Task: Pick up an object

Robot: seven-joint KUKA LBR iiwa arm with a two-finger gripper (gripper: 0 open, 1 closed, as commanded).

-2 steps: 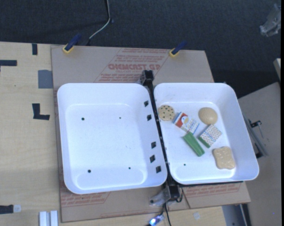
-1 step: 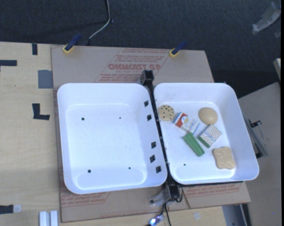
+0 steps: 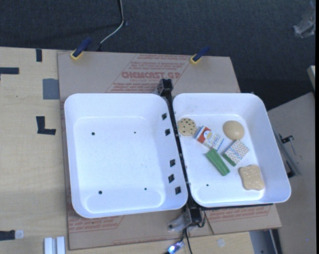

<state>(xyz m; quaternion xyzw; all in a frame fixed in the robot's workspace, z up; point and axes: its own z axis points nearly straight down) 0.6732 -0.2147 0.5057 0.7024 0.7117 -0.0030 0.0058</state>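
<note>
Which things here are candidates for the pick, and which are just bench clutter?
Pick candidates, all in the right bin:
cookie, small carton, round tan piece, patterned packet, green block, tan biscuit.

Just lying about:
left bin, two clamps, cable.

Right bin holds cookie, green block, small packets.

Item for record: a small pale grey shape lies well beyond the far right corner of the right bin, up and to the right of it, against the dark ground. It is blurred, with a lighter patch on its upper side and a ragged outline. It stands well apart from the right bin's rim. Whether it is part of the arm cannot be told at this sharpness.
</note>
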